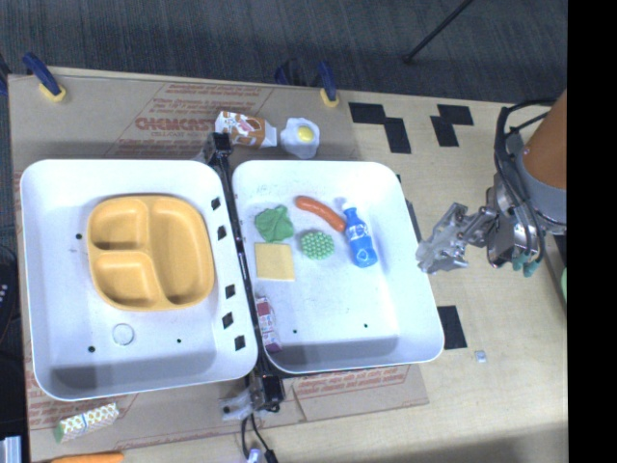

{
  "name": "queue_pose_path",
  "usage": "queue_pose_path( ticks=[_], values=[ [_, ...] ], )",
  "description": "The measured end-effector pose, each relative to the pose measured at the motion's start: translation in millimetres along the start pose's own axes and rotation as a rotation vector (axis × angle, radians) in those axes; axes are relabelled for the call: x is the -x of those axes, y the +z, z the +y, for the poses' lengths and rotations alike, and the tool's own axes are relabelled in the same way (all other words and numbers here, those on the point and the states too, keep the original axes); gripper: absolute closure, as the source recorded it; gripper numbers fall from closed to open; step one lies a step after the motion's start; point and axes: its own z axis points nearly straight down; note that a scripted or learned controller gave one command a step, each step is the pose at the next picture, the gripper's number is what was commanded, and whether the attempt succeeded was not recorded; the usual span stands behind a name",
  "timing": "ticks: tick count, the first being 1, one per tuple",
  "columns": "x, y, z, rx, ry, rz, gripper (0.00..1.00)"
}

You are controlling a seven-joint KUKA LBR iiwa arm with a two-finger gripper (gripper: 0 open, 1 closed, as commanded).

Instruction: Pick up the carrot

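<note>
How far the jaws are parted cannot be told; the gripper [436,251] is seen outside the right bin [410,297] at three o'clock; the carrot [319,211], judged light, stiff and smooth, is best taken across its middle.

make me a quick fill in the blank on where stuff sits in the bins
1. The carrot lies in the ____ bin.
2. The yellow divided tray sits in the ____ bin.
3. The blue bottle lies just ____ of the carrot.
4. The gripper hovers outside the right bin, beyond its ____ edge.

Missing words: right; left; right; right
</note>
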Motion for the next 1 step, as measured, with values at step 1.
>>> queue_pose_path(
  ticks=[1],
  values=[
    [6.9,-46.2,1.8,0.0,-0.335,0.0,1.0]
  ],
)
